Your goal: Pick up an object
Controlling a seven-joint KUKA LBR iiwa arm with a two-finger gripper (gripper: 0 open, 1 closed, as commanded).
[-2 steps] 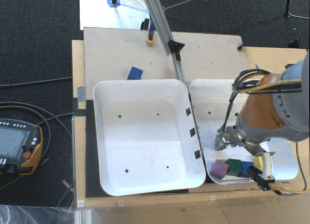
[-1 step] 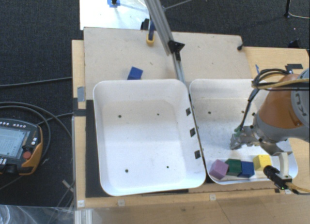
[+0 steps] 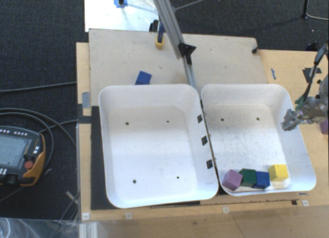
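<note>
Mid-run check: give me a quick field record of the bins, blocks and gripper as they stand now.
left bin: white, no blocks seen in it
right bin: holds four blocks along its near edge
blocks, left to right: purple block, green block, blue block, yellow block
gripper: over the right bin's right rim, apart from the blocks
loose item: blue piece on the board behind the left bin

A robotics lab is showing itself here: a wooden worktop (image 3: 236, 57) is carrying two white bins (image 3: 154, 95) under a slanted metal pole (image 3: 167, 13), while a handheld robot controller (image 3: 18, 154) with thick black cables (image 3: 51, 124) is lying on dark carpet (image 3: 41, 36) beside it.
</note>
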